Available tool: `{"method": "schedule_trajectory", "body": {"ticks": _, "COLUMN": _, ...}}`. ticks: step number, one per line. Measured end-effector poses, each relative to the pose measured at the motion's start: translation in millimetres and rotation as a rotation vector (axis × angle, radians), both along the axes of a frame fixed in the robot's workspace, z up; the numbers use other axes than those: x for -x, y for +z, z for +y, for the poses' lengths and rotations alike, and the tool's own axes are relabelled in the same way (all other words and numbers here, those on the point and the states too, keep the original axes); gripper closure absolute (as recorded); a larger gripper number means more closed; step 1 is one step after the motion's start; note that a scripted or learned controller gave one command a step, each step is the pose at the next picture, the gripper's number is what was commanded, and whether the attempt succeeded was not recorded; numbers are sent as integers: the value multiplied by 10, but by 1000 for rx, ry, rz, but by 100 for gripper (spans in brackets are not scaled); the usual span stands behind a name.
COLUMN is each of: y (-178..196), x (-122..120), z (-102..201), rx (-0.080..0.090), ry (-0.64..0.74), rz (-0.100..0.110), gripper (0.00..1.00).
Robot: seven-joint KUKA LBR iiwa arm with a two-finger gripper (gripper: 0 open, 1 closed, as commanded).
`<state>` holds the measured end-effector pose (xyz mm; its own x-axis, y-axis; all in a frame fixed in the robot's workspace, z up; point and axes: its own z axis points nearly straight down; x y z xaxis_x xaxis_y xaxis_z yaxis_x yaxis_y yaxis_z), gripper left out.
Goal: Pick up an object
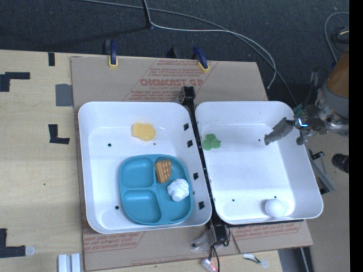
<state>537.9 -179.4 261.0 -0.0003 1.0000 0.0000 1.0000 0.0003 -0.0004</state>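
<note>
Nearest the camera in the right shallow white plastic bin (249, 211), a small round white ball (275, 207) rests in the front right corner, close against the front wall. My two-finger gripper (277, 132) hangs well behind it, over the back right part of the same bin, with my grey arm (329, 115) coming in across the right rim. From this slanted view the fingers blur into one dark grey wedge pointing left and down, so I cannot tell whether they are spread or closed; nothing shows between them.

To the left of my gripper, across bare white floor, a small green crumpled lump (211, 141) lies against the bin's left wall, just beside the dark divider (197, 146) where the two bins meet. Nothing stands between me and either the lump or the ball.

In the left shallow white plastic bin (93, 152), a teal plastic tray with three compartments (139, 205) sits toward the front. A small ridged tan block, perhaps a waffle piece (163, 170), lies in its right-hand compartment, and a crumpled white wad (178, 190) rests just in front of it in the same compartment. Behind the tray, a flat yellow irregular piece (144, 131) lies on the bin floor.

Farther back, both bins sit on a brown cardboard sheet with red lettering (164, 81), held by two blue and yellow clamps (200, 59) at its rear edge.
</note>
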Motion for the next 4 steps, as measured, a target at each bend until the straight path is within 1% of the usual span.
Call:
{"method": "schedule_trajectory", "body": {"ticks": 1, "y": 235, "x": -934, "z": 321, "rx": 1, "ry": 4, "rz": -2, "gripper": 0}}
{"method": "schedule_trajectory", "body": {"ticks": 2, "y": 610, "x": -686, "z": 774, "rx": -1, "ry": 4, "rz": -4, "gripper": 0}}
{"method": "schedule_trajectory", "body": {"ticks": 3, "y": 63, "x": -77, "z": 1288, "rx": -1, "ry": 3, "rz": 5, "gripper": 0}}
{"method": "schedule_trajectory", "body": {"ticks": 4, "y": 616, "x": -78, "z": 1796, "rx": -1, "ry": 5, "rz": -5, "gripper": 0}}
